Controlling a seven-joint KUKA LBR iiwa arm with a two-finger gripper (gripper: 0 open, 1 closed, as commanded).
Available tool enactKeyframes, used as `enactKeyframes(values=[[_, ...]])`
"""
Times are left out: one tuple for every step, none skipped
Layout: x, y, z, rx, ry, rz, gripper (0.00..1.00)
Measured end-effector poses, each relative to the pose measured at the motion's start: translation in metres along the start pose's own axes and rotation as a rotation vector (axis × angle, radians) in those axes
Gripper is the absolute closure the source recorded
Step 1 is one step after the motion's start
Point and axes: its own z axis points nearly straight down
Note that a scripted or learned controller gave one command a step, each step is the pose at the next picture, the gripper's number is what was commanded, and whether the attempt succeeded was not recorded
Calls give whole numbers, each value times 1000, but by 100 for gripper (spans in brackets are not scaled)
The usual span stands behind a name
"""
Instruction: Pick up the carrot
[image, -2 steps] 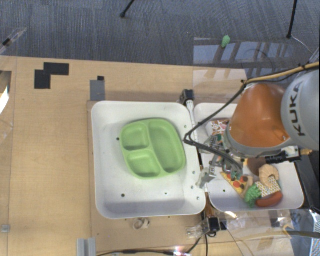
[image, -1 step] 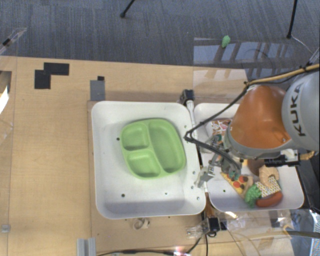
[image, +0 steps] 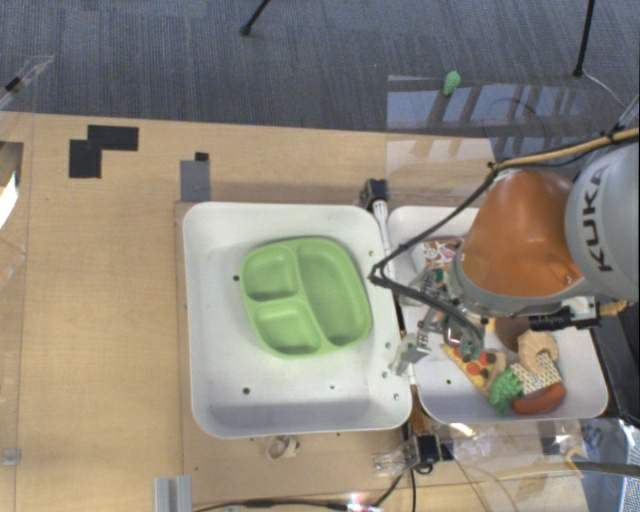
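Hovering over right bin (image: 596, 400), my gripper (image: 412, 352) near its left wall; cannot tell its state. Carrot not identifiable among toy food pile (image: 500, 375), partly hidden under my wrist. Green divided plate (image: 303, 296) sits in left bin (image: 210, 330). Step: approach. Next: locate carrot, descend.

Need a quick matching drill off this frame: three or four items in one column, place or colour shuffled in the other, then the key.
Things:
1. divided plate
2. arm
3. toy food pile
4. small green object

Place or colour:
A. on the grey floor beyond the bench
B. light green, in the left bin
C. lower part of the right bin
D. orange band, hanging over the right bin

Pairs: 1-B, 2-D, 3-C, 4-A
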Motion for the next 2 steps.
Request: enactKeyframes(values=[[0,-1,1,-4,-2,-23,0],[-5,3,0,-7,11,-95,0]])
